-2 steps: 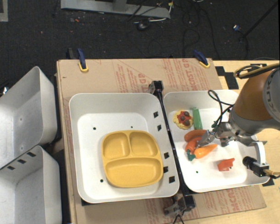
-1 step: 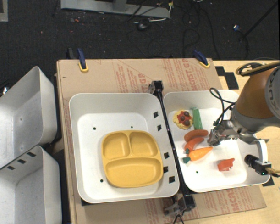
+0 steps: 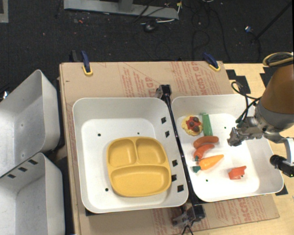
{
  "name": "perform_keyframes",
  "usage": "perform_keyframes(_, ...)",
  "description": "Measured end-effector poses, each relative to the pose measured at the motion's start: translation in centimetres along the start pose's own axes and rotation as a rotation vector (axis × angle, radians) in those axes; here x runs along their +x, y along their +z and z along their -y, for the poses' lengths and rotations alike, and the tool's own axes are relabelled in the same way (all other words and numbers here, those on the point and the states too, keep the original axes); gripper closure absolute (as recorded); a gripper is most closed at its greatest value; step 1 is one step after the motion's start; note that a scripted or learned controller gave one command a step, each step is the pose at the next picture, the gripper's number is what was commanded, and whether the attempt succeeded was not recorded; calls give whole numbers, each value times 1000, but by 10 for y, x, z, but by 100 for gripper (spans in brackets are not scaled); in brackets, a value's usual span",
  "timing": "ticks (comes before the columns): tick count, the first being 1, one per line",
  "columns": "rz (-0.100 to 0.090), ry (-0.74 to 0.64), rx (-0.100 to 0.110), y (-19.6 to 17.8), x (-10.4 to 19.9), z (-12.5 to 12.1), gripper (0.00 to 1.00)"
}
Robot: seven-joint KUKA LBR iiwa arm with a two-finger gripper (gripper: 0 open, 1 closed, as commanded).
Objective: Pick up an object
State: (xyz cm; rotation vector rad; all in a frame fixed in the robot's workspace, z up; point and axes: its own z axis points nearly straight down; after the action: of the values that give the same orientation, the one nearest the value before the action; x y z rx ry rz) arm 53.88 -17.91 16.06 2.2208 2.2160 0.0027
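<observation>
Nearest us in the right bin [image 3: 265, 185], a small red toy piece [image 3: 237, 172] lies alone on the white floor, with an orange toy carrot [image 3: 210, 161] just to its left. Behind the carrot we see two red sausage-like pieces [image 3: 204, 144] side by side, then a round yellow toy topped with red bits [image 3: 192, 125] and a green stick [image 3: 206, 124] standing just beside it at the far end. The gripper [image 3: 234, 137] hangs over the bin's right-hand part, level with the sausages and apart from them; nothing sits in it, and we cannot tell how wide it stands. In the left bin [image 3: 85, 141], a yellow three-compartment tray [image 3: 138, 166] rests in the middle. Two more white bins [image 3: 22, 143] lie off the bench's left edge.
</observation>
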Motion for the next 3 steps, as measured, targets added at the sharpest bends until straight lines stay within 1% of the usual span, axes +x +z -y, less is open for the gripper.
perform_keyframes(1, 1, -3, -2, -58, -5, 7, 100)
perform_keyframes(2, 1, -5, -2, -112, -5, 5, 100)
perform_keyframes(3, -3, -10, 1, -112, 44, -15, 100)
